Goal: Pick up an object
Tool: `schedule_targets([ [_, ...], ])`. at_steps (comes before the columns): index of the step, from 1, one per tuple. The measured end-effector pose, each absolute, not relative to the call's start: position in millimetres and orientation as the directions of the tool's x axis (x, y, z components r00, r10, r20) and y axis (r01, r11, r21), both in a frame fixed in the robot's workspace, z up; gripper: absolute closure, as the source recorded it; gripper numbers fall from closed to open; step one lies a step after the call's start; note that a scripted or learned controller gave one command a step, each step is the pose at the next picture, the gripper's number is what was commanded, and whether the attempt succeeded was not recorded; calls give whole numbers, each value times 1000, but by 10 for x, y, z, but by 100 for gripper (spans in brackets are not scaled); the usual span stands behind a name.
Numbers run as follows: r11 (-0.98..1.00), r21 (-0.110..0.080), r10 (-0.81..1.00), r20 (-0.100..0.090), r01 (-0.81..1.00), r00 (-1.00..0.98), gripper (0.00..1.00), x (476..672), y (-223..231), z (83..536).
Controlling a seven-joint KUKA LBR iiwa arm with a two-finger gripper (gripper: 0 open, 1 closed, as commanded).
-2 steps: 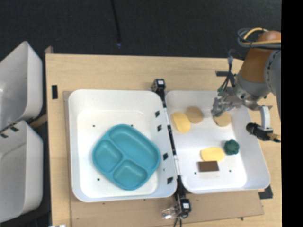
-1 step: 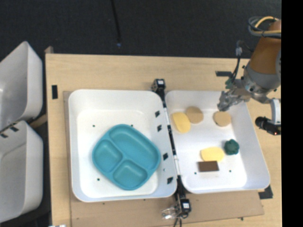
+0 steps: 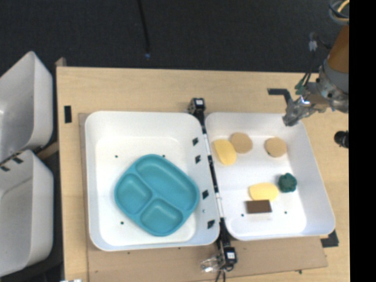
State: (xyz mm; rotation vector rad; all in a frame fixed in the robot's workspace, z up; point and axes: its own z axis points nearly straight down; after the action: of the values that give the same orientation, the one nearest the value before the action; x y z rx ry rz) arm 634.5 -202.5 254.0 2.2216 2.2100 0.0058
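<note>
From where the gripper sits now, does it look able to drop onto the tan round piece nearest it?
Probably yes. The gripper hangs over the right bin's back edge, and the tan round piece lies just in front of it, flat, with nothing on top or touching it.

A pale wooden bench (image 3: pixel 135 90) bears two shallow white bins side by side. The left bin (image 3: pixel 141 117) holds a teal divided plate (image 3: pixel 155 194), lying flat near its middle. The right bin (image 3: pixel 311 216) touches it along a seam set with small black clips (image 3: pixel 207 157). Off the bench's left edge stand two white tubs (image 3: pixel 23 98). Beyond the far edge, a thin black cable (image 3: pixel 143 22) crosses the dark floor.
</note>
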Motion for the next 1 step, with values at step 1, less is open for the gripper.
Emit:
schedule_targets([
  [1,2,7,1000,-2,1000,-2,100,6355,-2040,2987],
])
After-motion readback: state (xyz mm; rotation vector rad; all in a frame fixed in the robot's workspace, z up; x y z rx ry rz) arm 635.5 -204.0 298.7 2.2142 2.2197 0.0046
